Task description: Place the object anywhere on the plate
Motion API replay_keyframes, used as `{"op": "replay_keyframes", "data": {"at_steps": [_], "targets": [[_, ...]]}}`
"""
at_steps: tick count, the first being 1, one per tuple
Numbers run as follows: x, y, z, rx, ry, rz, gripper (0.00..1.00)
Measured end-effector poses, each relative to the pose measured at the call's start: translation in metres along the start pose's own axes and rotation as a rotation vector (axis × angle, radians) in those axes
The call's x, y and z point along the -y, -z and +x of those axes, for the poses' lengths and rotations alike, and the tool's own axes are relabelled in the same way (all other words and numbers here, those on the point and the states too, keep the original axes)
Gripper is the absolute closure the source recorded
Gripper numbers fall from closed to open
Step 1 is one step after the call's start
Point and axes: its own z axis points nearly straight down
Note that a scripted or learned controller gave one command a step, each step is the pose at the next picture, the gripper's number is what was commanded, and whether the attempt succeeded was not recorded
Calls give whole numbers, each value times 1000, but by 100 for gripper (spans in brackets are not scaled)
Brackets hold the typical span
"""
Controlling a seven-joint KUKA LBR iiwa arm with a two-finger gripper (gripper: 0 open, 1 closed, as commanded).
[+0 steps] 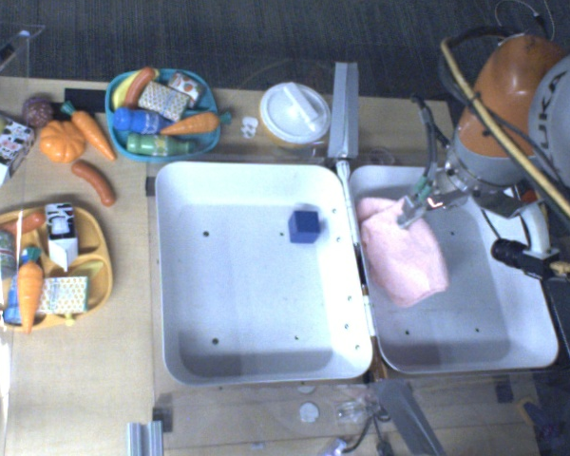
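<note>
A small blue cube lies alone in the left bin, toward its upper right. In the right bin rests a pale pink, rounded item that looks like the plate, lying against the bin's left wall. My gripper reaches in from the right and hangs at the pink item's upper right edge. Whether it touches the item is unclear. Nothing shows between its tips. The cube is well to the left of the gripper, across the wall between the bins.
Behind the bins sit a white lidded cup and a blue bowl of toy food. A yellow dish of toys, a toy pumpkin and a sausage lie on the bench at left.
</note>
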Motion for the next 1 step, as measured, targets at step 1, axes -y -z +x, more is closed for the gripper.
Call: {"op": "replay_keyframes", "data": {"at_steps": [1], "targets": [[-2,21,1,0,8,-1,100]]}}
